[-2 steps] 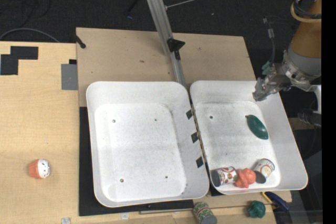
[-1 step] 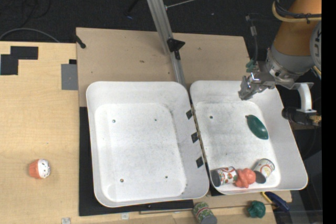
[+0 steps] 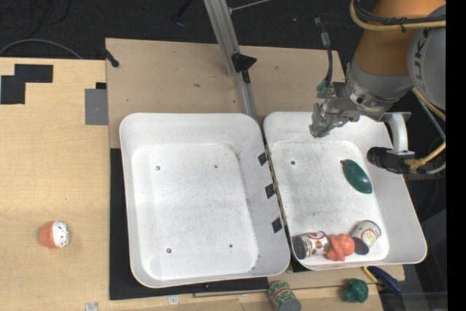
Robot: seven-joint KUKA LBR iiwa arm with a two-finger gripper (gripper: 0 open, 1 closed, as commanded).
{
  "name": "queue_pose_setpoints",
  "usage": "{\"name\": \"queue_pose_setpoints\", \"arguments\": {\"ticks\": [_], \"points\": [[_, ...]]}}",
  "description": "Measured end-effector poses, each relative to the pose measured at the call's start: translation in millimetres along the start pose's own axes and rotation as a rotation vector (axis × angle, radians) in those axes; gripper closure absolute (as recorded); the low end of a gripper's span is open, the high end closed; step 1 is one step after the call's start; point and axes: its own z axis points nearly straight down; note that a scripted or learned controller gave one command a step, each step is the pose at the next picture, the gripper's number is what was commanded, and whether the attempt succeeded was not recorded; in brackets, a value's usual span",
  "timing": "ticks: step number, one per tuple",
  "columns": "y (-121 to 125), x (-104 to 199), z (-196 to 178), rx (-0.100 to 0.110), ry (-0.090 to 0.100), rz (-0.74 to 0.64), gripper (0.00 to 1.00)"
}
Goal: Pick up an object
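Nearest us, off the bench's front lip, we note a small can point(image 3: 281, 295) and a green lump point(image 3: 355, 290), both outside the bins and poor targets.

Just behind them, along the near wall of the right bin point(image 3: 408, 211), three things sit bunched: a printed can point(image 3: 313, 244) on its side, an orange-red soft toy point(image 3: 339, 247) touching it, and a second can point(image 3: 366, 235) against the toy. We judge the cans stiff, light and smooth, likely to roll or slip; the toy looks squashy and forgiving. Crowding and the bin wall leave little room for fingers there.

Further up the same bin lies a dark green oval object point(image 3: 357, 176), alone on bare floor near the right wall. We take it as the best pick: probably light, maybe slick, best pinched across its narrow width.

Left bin point(image 3: 131, 149) shows only its speckled floor. Out on the wooden table to the far left sits a round orange-and-white figure point(image 3: 54, 234), well apart from everything.

Farthest back, the gripper point(image 3: 321, 127) hangs over the right bin's far corner, nothing between its fingers; whether they are spread or pressed together we cannot tell. Open floor lies between it and the green oval, with the right rim as the one edge to mind
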Motion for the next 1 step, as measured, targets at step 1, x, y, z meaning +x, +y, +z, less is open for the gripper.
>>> {"name": "queue_pose_setpoints", "arguments": {"ticks": [1], "points": [[-7.9,53.6,10.5,0.002,-0.001,0.0,1.0]]}}
